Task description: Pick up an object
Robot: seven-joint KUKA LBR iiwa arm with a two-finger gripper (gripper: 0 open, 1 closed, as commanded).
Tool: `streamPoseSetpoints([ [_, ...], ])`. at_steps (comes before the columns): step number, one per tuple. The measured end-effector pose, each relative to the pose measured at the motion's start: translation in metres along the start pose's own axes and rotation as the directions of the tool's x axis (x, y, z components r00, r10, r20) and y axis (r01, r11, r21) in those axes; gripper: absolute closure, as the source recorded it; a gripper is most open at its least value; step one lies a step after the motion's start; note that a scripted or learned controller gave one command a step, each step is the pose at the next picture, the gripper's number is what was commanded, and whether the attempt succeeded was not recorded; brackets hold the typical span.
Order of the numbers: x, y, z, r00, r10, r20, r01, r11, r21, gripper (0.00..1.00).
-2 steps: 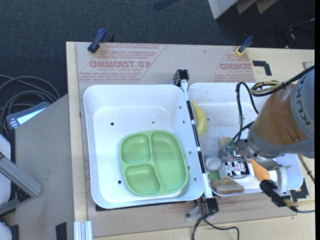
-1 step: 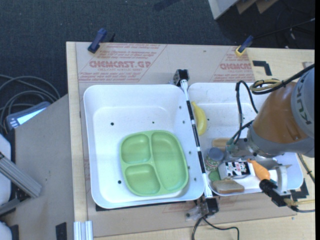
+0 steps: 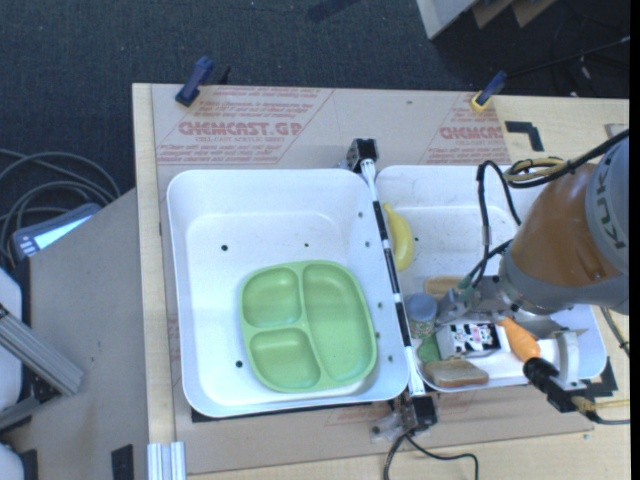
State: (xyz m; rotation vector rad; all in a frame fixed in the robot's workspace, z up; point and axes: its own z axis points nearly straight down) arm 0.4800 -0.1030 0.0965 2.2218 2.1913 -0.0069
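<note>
Bright, even overhead light washes the two shallow white plastic bins point(image 3: 200, 268) almost to glare, flattening their walls. Shadows are soft and short beneath the bin rims. Detail is slightly soft and grainy overall; the dark carpet beyond the bins stays dim.

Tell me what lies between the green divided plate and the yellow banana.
In the camera view, the two bins' touching white walls with a black clamp strip along them separate the green divided plate from the yellow banana; otherwise just bare bin floor.
</note>
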Motion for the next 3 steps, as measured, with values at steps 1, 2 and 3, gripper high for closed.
streamPoseSetpoints([
  [1, 0.001, 0.058, 0.013, 1.000, -0.014, -0.018, 0.014, 1.000, 0.011, 0.00],
  [2, 0.000, 0.058, 0.003, 1.000, -0.014, -0.017, 0.014, 1.000, 0.009, 1.00],
  [3, 0.055, 0.100, -0.088, 1.000, -0.015, -0.019, 0.015, 1.000, 0.010, 1.00],
])
